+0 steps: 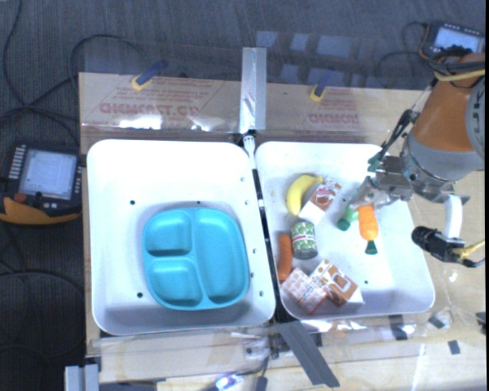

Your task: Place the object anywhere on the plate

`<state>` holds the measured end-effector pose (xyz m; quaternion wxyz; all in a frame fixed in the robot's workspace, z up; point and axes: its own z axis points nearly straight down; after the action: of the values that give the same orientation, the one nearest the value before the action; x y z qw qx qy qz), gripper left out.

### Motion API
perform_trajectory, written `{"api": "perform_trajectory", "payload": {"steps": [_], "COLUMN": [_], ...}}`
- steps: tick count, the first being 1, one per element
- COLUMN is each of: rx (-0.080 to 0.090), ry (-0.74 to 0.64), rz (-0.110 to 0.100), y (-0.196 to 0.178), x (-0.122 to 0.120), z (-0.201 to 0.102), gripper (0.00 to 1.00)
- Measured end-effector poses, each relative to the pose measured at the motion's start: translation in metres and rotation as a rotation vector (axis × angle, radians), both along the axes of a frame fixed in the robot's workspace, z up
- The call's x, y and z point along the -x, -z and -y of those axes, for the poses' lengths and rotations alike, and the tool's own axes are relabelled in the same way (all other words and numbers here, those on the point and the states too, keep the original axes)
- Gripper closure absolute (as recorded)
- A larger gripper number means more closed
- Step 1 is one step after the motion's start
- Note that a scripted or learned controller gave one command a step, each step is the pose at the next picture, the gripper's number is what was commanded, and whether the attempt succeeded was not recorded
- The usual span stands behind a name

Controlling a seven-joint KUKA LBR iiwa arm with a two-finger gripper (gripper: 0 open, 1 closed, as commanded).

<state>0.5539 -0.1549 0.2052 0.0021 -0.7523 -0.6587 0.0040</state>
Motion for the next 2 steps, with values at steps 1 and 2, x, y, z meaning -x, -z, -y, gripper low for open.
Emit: {"api": "perform_trajectory", "payload": {"steps": [1, 2], "rx": [-0.006, -0.006], "ry": [-0.255, -0.257], "rz": [0.000, -0.002], "y": [-0.013, 0.026], "x": [0.044, 0.020], "z": [-0.079, -0.167], "gripper": [1.00, 1.00]}}
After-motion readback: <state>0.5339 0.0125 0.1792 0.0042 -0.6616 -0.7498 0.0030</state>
